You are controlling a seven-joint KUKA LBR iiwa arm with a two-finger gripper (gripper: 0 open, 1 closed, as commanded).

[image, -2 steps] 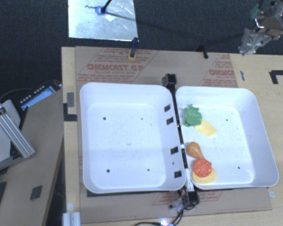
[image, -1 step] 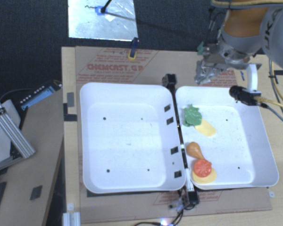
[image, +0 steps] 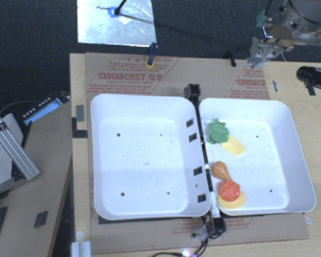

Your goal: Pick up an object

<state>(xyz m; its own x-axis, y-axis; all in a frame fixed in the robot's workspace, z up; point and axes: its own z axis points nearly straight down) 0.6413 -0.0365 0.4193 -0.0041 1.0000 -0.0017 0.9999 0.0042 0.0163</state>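
Hanging high over the far edge of the counter [image: 123,240], my hand [image: 258,58] sits above the printed cardboard sheet [image: 128,74], past the back rim of the right shallow white plastic bin [image: 289,154]. Whether it is open or closed I cannot tell, and nothing shows in its grip. Well below and a little left of my hand, against that bin's left wall, lie a green leafy toy [image: 219,131] touching a pale yellow oval piece [image: 235,145]. Farther from my hand, toward the near rim, lie an orange pear-shaped toy [image: 220,169] and a red round toy tomato [image: 229,190] resting on a yellow disc [image: 237,199]. The left white bin [image: 144,159] lies well to my hand's left.
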